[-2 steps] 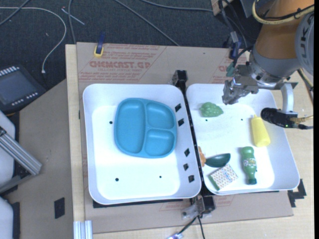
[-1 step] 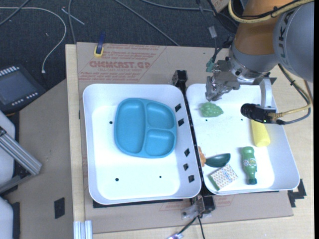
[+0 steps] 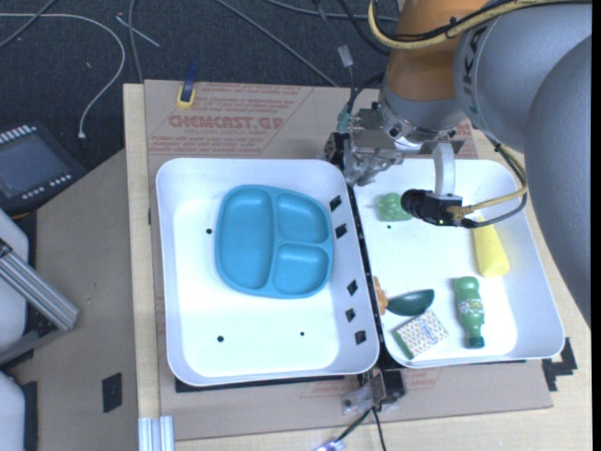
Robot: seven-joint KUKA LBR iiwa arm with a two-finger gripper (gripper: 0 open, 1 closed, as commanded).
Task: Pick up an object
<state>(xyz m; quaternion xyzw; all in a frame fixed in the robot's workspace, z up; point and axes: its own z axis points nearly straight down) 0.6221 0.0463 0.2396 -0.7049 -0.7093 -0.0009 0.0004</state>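
Closest to the lens is my own grey arm, which comes in from the right with its orange band above the wrist. Below that, my pincer hangs over the far left corner of the right bin, right at the seam where it meets the left bin. From this angle I cannot tell how wide the pincer stands, and I see nothing caught in it. Just beside it, slightly nearer the front and inside the right bin, lies a small pale green lump. A yellow piece lies along the right side of that bin, and a green bottle lies lengthwise just in front of it. Toward the front left corner a dark teal scoop rests close to a small checked packet, with a thin orange sliver against the bin's left wall. In the left bin a blue divided plate sits flat, a little behind the middle. Both bins rest on a cardboard sheet with red print.
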